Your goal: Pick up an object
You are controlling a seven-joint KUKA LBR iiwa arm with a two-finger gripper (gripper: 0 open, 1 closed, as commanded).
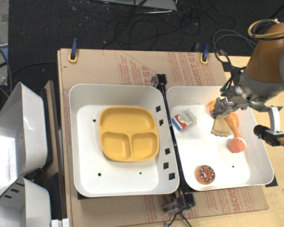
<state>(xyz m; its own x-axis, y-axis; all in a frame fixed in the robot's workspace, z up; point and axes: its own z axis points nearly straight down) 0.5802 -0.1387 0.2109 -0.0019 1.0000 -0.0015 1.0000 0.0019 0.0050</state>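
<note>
Nothing lifted yet, judging by how everything lies flat on the bin floors; pick-up still entirely ahead. End effector (223, 106) low over the far part of the right bin (260, 178), close to that bin's far right corner, reaching in from the counter's (113, 70) right edge on the grey arm with the orange band (270, 48). Impossible to tell whether released or clenched, with the tip dark and partly merged with what lies under it. Likeliest target right beneath and just toward the near side: a tan wedge of toy bread (221, 126), touching or overlapped by an orange toy drumstick (234, 126) whose pinkish knob end (237, 145) points to the near right. A small orange piece (211, 106) just beside the tip on its left, too small to name. Farther off in the same bin, a red, white and blue carton (183, 119) near the dividing edge, and a chocolate doughnut (206, 174) near the front edge, well apart from the tip. Over in the left bin (80, 126), a yellow divided plate (129, 133), untouched.
</note>
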